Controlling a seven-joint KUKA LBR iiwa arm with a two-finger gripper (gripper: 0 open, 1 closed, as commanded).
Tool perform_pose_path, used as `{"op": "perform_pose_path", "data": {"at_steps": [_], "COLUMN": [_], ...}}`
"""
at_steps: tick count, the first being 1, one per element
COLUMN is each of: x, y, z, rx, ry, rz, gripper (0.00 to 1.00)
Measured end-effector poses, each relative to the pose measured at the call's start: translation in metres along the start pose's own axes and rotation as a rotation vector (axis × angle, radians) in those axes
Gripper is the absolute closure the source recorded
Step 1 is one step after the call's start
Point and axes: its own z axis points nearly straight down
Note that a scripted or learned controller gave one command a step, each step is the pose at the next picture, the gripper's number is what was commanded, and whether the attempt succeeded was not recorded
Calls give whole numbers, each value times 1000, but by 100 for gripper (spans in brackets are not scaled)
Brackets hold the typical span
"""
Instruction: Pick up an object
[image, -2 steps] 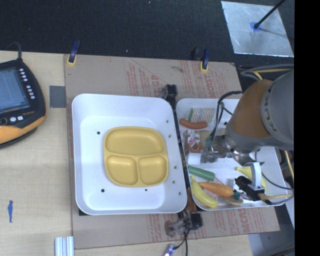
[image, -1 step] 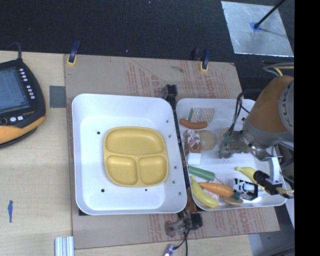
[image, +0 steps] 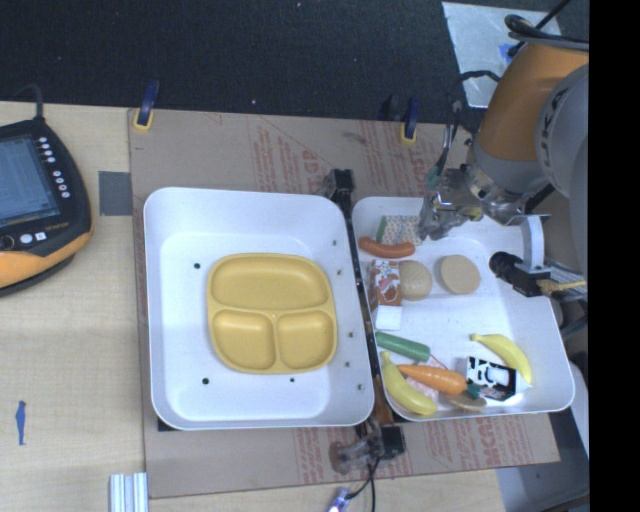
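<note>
Tool (image: 438, 218) state: it hangs low over one corner of the right bin (image: 455, 325). Whether it is set wide or narrow cannot be told from this view, and nothing is seen held in it

Task thing: no object is picked up yet. The closest candidates lie just beside the tool, on its side toward the left bin (image: 180, 300)

Likely faults, nearest the tool first:

1. Bin wall, directly behind the tool. A descent here probably leaves little margin, so the tool may strike the rim
2. Speckled pad (image: 400, 224), just beside the tool. It looks flat and thin, so a grasp may close above it or scrape the bin floor
3. Sausage (image: 386, 247), touching the pad's edge. It is round and smooth, so it may roll or squirt out of an off-centre grasp
4. Tan disc (image: 460, 273) and pale bun (image: 415, 280), near the tool. The bun touches a red packet (image: 384, 284), which may be dragged along
5. Cucumber (image: 403, 346), carrot (image: 433, 378) and banana (image: 503, 354), well apart from the tool. These are crowded, so a grasp may catch two things or slip off both
</note>
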Motion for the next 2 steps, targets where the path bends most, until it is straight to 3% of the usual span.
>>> {"op": "perform_pose_path", "data": {"at_steps": [1,2], "x": [-1,-7], "y": [-1,28], "z": [1,96], "rx": [2,-5], "ry": [0,-1], "rz": [1,-1], "gripper": [0,0]}}
